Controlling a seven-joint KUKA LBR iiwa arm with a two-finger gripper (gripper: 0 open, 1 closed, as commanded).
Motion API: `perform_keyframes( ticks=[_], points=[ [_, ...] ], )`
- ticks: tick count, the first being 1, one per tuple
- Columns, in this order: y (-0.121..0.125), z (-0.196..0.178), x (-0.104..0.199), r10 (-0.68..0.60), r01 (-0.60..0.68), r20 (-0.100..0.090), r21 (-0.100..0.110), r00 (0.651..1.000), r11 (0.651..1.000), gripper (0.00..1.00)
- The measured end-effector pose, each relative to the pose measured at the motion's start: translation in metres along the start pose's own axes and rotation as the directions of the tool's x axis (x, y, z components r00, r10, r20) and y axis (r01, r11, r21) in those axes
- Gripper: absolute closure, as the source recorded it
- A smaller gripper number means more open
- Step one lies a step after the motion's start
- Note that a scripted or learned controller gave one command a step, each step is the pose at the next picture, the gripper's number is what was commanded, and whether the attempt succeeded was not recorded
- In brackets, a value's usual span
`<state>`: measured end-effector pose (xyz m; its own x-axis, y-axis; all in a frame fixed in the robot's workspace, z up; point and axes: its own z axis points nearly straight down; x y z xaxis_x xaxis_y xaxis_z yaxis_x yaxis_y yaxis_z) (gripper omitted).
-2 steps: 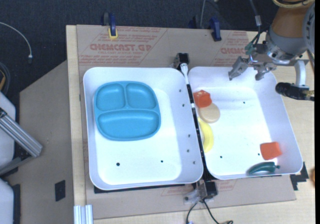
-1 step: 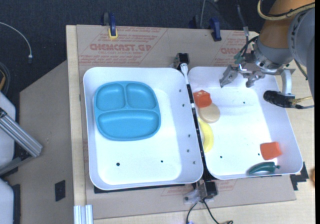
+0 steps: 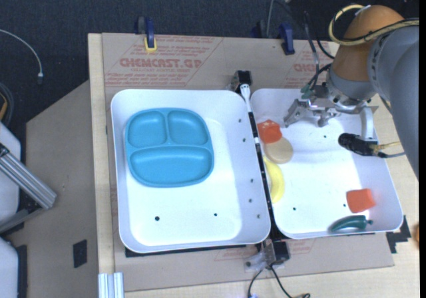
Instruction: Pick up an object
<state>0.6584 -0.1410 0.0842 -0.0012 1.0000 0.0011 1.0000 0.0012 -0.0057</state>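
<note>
My gripper hangs over the back of the right bin, its fingers spread open with nothing between them. Just left of it and nearer the camera, an orange block lies against the bin's left wall. A beige round piece sits right in front of that block, and a yellow banana-like piece lies below it along the same wall. A second orange block rests at the front right, with a teal curved thing by the front rim.
The left bin holds a blue divided plate in its back half. The two bins meet at a central ridge. The grey arm comes in from the upper right.
</note>
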Motion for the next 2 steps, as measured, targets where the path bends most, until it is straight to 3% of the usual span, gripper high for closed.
perform_keyframes(
  ticks=[1,2],
  points=[
    [0.002,-0.015,0.0,-0.001,0.001,0.002,-0.007,1.0,1.0,1.0],
    [0.003,-0.08,-0.001,0.0,0.0,0.004,-0.014,1.0,1.0,1.0]
  ],
)
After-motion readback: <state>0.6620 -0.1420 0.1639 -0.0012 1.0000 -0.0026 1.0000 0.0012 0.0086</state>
